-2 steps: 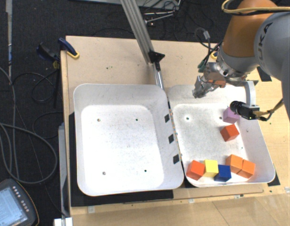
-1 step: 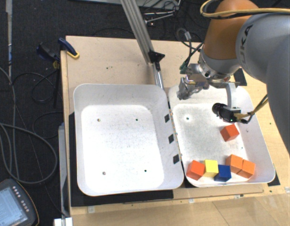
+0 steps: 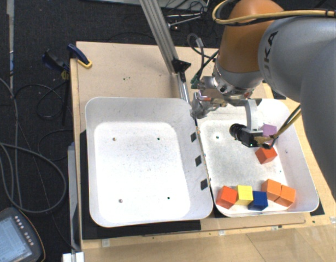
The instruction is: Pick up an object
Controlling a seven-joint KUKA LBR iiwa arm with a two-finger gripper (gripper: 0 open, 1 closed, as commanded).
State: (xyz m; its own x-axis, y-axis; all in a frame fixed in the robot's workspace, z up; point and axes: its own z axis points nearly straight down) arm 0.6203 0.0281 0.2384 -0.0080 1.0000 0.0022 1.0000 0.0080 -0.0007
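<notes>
**Work surface and surroundings.** A pale wooden bench (image 3: pixel 129 70) stands on a dark floor (image 3: pixel 36 15) strewn with black cables (image 3: pixel 25 146). Two shallow white bins sit side by side on the bench: the left bin (image 3: pixel 96 162) and the right bin (image 3: pixel 299 162). Their inner rims touch, and small black tabs (image 3: pixel 198 160) lie along the join. A blue and yellow clamp (image 3: pixel 75 53) grips the bench's far left corner. A grey metal rail (image 3: pixel 157 29) runs at a slant from the top of the view down toward the join. A screen device (image 3: pixel 12 239) lies on the floor at lower left.

**Tool.** The gripper (image 3: pixel 200 108) hangs over the far left corner of the right bin, close to the join. Whether it is released or clenched cannot be told from this view. No object is seen in its grasp.

**Objects.** All blocks lie in the right bin.
- A purple block (image 3: pixel 270 129) lies near the right wall.
- A red-orange block (image 3: pixel 266 154) lies just in front of it, tilted.
- Five blocks form a row along the near wall. From left to right these are a left orange block (image 3: pixel 228 196), a yellow block (image 3: pixel 245 193), a blue block (image 3: pixel 259 200), a rear orange block (image 3: pixel 273 188) and a right orange block (image 3: pixel 287 195).
- Each block in the row touches or nearly touches the next.
- The row is well apart from the gripper.
</notes>
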